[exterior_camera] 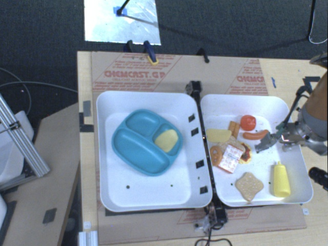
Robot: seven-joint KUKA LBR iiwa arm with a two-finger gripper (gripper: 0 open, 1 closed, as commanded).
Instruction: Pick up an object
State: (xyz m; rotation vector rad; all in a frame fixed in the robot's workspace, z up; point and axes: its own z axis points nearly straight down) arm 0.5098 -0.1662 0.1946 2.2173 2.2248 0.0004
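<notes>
Desk [169, 65] under two white bins, near edge of the right bin [256, 201] has bread slice [249, 186] and yellow bottle [281, 179], open floor beyond, pincer [267, 142] low beside sausage [255, 135], grip impossible to judge, tomato [248, 122] behind, blue tray [146, 141] left.

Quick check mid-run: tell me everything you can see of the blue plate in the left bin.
The blue plate is a rounded, divided tray, plastic by its look, with three compartments. It lies flat and turned at a slant in the middle of the left bin. A pale yellow piece sits in its right-hand compartment. Nothing else touches it.
</notes>
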